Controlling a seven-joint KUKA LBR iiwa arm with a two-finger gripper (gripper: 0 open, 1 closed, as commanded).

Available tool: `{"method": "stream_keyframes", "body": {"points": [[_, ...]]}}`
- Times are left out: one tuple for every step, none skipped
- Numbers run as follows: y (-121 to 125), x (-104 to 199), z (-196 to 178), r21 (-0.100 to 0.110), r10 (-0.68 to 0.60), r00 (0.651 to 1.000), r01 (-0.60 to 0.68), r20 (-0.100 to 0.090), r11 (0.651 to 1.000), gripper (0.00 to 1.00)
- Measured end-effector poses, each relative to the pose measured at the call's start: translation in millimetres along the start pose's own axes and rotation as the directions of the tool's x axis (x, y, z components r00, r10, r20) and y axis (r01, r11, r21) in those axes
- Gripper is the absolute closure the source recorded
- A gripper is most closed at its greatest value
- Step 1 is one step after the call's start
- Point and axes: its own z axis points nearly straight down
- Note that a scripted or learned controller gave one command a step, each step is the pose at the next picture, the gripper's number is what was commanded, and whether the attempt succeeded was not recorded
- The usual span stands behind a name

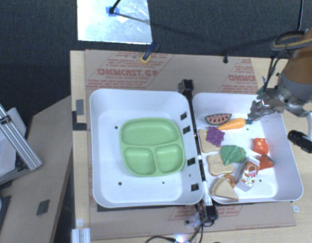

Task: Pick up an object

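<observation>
- Gripper (254, 113) hangs low at the right bin's (285, 194) one o'clock corner; how far its jaws stand apart, I cannot tell
- Toy carrot (232, 125) lies just at its eight o'clock; watermelon slice (218, 119) at the carrot's ten o'clock
- Green divided plate (151, 146) sits centred in the left bin (108, 105)

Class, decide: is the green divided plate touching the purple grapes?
Apart. The camera view shows the green divided plate in the left bin and the purple grapes in the right bin, bin walls between them.
</observation>
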Motion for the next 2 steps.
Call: {"method": "stream_keyframes", "body": {"points": [[1.1,-0.1,-17.3,0.004,-0.002,1.000,0.002,-0.002,1.000,1.00],[-13.1,49.4,-7.2,0.008,-0.006,1.000,0.006,-0.004,1.000,1.00]]}}
